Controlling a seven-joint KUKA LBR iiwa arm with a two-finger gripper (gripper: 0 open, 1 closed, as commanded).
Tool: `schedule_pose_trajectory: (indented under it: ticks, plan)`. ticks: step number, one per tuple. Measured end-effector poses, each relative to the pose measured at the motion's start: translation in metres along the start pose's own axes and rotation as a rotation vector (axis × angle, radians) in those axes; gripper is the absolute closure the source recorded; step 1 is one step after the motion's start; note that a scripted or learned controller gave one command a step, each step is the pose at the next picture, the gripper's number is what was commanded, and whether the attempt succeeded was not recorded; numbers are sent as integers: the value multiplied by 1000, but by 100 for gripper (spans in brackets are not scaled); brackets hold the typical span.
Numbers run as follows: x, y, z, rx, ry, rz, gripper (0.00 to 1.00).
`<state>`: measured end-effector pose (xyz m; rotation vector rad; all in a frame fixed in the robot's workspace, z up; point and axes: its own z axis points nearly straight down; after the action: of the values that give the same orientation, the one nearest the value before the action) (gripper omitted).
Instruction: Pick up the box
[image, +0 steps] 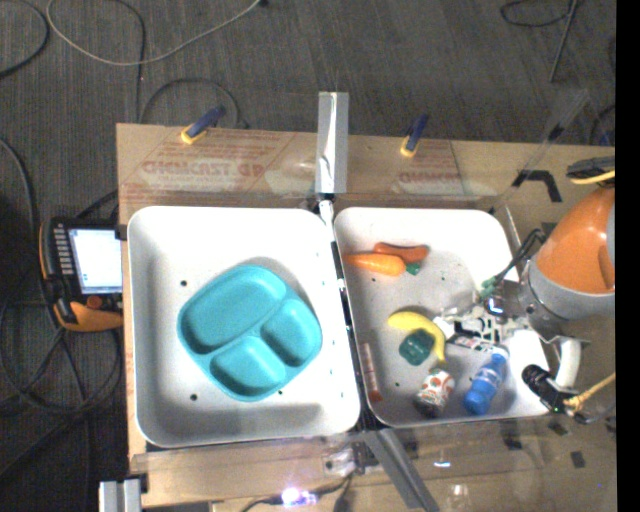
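Observation:
A small printed box (433, 391), white with red and dark marks, lies near the front edge of the right bin (450, 222). My gripper (478, 322) hangs low over the right half of that bin, just right of the banana (412, 322). It is above and to the right of the box and apart from it. The grey arm with its orange band (580, 250) comes in from the right edge. Nothing shows as held.
In the right bin lie a carrot (385, 260) at the back, a dark green block (416, 348) against the banana, and a blue bottle (486, 383) beside the box. A teal divided plate (252, 328) sits in the left bin (160, 260). A dark cable loops at the bin's right corner.

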<state>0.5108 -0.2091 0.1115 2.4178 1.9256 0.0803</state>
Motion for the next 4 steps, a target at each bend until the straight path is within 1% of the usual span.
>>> schedule_pose_trajectory:
  ticks: [1, 2, 3, 4]
  plan:
    - [21, -13, -252, 70, -16, 67, 0]
    - [21, -13, -252, 71, -16, 68, 0]
    - [44, -3, -146, 70, -37, 710, 0]
    - [112, 12, -292, 62, -42, 834, 0]
